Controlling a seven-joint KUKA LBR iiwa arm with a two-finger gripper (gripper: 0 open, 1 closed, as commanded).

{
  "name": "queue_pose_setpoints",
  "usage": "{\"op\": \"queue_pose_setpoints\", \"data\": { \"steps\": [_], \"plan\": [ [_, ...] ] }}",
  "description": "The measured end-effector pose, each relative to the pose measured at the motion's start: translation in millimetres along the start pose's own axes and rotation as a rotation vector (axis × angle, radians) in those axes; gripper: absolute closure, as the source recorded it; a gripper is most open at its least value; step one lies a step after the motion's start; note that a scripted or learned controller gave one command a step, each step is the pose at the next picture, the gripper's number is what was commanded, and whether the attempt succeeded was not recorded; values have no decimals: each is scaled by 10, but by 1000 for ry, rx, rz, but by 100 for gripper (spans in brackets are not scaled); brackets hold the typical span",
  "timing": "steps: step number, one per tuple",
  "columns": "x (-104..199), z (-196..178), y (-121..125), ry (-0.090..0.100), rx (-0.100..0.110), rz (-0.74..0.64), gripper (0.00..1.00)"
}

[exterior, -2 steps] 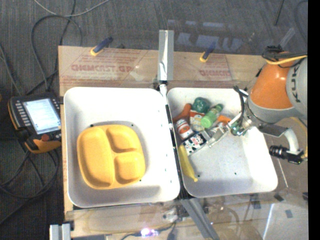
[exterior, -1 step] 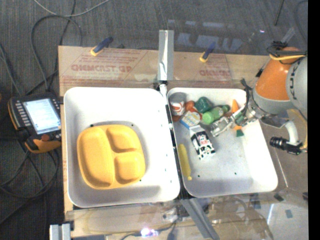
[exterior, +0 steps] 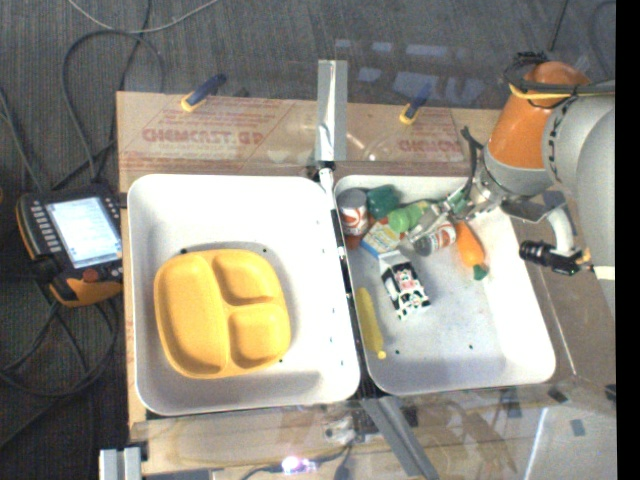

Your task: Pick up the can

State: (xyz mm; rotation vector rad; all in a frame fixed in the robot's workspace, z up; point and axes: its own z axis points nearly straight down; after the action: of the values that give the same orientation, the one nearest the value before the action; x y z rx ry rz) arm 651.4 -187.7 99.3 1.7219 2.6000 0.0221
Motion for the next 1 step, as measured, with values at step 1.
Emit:
{"op": "queue_pose_setpoints", "data": {
  "steps": [1],
  "plan": [
    [-14,-87,5,-7,1,-3,100]
  ]
}}
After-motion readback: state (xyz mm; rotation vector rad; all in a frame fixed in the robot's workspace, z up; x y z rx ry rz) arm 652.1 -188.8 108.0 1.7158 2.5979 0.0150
